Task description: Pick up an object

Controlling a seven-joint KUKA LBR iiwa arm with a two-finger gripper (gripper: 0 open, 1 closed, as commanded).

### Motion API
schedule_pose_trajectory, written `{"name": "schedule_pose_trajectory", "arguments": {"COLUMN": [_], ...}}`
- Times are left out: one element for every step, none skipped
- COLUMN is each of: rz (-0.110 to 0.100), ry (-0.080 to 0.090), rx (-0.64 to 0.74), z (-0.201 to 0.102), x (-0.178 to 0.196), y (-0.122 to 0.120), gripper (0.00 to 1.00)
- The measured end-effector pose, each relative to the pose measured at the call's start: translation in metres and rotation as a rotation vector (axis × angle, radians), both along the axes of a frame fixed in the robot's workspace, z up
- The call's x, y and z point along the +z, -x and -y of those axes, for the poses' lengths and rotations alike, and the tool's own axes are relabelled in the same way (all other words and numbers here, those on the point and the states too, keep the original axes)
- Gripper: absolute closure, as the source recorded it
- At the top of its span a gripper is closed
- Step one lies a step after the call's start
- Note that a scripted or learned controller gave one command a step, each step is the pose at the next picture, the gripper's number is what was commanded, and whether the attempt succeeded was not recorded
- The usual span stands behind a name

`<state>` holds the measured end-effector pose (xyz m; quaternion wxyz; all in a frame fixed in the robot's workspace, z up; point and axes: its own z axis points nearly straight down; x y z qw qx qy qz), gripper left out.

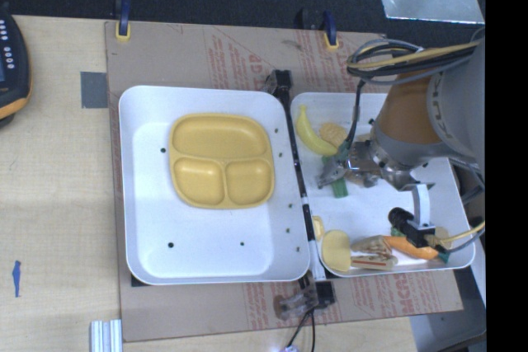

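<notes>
Lying just beside fingers (334,175): banana (312,136)

a robot lab: a wooden bench (58,177) with two white bins (140,177), cardboard held by blue clamps (123,16), loose cables (396,55), and a control pad (12,62).

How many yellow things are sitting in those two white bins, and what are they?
Divided plate: 1
Banana: 1
Small round yellow piece by the banana: 1
Pale yellow round piece, right bin's near corner: 1
Total: 4

Even overhead light; soft shadows; slightly soft focus.
</notes>
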<state>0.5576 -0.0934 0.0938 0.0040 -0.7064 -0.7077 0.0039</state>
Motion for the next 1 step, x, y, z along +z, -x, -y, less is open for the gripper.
{"name": "schedule_pose_trajectory", "arguments": {"rz": [0.0], "ry": [0.0], "rx": [0.0], "z": [0.0015], "x": [0.0117], "y": [-0.0007], "gripper": [1.0]}}
